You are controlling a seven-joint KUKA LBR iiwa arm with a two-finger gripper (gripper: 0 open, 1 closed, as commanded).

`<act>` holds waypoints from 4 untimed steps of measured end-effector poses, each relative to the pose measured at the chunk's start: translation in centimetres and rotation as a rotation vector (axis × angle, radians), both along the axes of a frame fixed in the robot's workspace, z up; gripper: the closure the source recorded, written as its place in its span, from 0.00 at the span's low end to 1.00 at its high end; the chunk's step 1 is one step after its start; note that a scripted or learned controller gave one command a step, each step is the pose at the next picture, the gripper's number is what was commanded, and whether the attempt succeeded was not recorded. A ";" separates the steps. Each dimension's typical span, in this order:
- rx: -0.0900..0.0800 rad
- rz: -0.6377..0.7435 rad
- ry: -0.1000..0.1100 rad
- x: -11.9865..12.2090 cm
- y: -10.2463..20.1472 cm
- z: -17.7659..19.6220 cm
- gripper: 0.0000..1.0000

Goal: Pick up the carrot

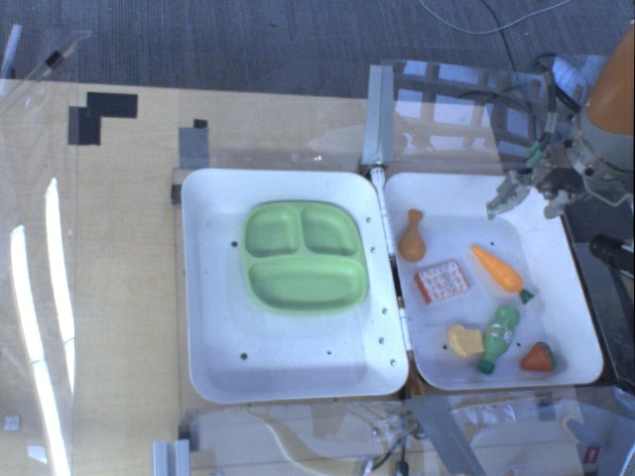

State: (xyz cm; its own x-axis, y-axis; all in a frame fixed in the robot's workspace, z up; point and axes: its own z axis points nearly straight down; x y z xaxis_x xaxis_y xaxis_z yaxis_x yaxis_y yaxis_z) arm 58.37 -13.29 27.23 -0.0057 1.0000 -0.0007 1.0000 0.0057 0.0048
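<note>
Carrot just below open claw, apart.

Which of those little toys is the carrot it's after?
Look in the right-hand white bin, on the side nearest the gripper. The carrot lies slantwise beside the red-and-white card: a smooth orange cone with a green tip, unlike the brownish drumstick.

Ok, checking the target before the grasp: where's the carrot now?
In the camera view, the carrot lies in the right bin, right of the red-and-white box, above the green bottle.
</note>
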 end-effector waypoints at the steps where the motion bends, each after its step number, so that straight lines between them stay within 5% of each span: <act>1: 0.000 0.066 0.002 -4.7 -1.8 -11.6 0.00; 2: -0.003 0.123 -0.009 -0.9 -4.0 -18.3 0.00; 3: -0.002 0.125 -0.015 -0.7 -3.9 -17.0 1.00; 4: -0.002 0.349 -0.004 0.1 2.1 -7.5 1.00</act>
